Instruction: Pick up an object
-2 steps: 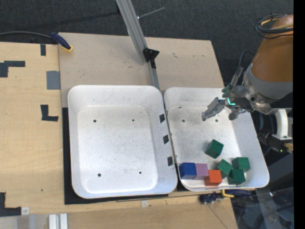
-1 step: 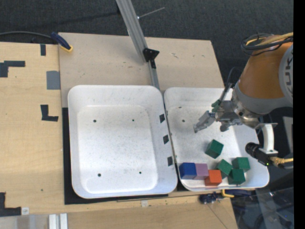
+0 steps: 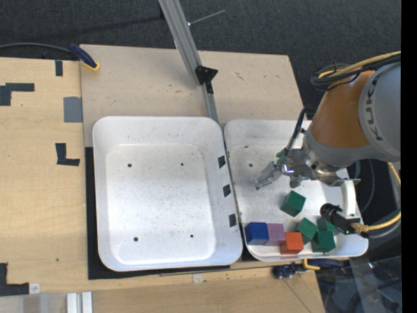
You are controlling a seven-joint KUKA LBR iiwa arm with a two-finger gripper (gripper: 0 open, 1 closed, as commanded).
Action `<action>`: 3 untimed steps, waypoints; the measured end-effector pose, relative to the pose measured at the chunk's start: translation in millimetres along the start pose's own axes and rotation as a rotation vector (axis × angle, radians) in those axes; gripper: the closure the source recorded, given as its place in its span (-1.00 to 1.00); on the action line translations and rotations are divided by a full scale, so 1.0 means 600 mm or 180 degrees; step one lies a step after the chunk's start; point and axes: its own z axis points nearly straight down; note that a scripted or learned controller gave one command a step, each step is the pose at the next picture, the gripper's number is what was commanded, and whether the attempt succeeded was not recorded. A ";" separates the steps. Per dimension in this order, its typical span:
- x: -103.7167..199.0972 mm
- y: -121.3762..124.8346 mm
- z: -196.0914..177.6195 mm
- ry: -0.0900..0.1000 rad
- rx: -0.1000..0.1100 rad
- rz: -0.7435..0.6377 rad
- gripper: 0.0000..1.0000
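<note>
My gripper [image 3: 266, 177] hangs over the middle of the right bin [image 3: 251, 139], open, with nothing between its fingers. A green block [image 3: 293, 203] lies tilted just right of and below it, apart from the fingertips. Along the bin's near edge lie a blue block [image 3: 257, 232], a purple block [image 3: 275, 232], an orange block [image 3: 293, 241] and two more green blocks [image 3: 307, 227] [image 3: 324, 240]. The arm's orange band [image 3: 339, 119] and wrist hide part of the bin's right side.
The left bin [image 3: 111, 135] stands beside the right one, their rims touching. A slanted metal rail [image 3: 186, 34] runs from the top down to the bins' shared edge. Cables [image 3: 374, 223] hang at the right of the bench.
</note>
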 end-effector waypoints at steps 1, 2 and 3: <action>-0.004 -0.007 0.074 0.0001 -0.0001 0.0001 -1.00; -0.002 -0.006 0.054 0.0003 -0.0010 -0.0005 1.00; 0.001 -0.005 -0.045 -0.0004 -0.0023 0.0000 1.00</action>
